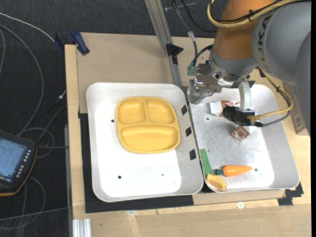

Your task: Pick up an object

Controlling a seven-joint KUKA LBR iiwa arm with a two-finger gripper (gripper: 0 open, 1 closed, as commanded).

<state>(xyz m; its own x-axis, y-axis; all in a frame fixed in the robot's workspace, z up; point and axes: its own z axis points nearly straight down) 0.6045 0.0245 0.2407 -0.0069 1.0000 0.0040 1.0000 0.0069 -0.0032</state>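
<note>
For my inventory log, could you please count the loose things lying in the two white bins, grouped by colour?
Yellow: 2, the divided tray and a small piece in the right bin's near corner
Orange: 1, the carrot
Green: 1, the strip
Brown: 1, the small block
White and brown: 1, the packet, partly hidden
Total: 6

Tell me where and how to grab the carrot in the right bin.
Grip the carrot across its thick orange middle, coming straight down from above. It lies flat, roughly parallel to the near wall of the right bin, so close the tool across its narrow width. Its green end sits beside a yellow piece, so stay off that end.
</note>
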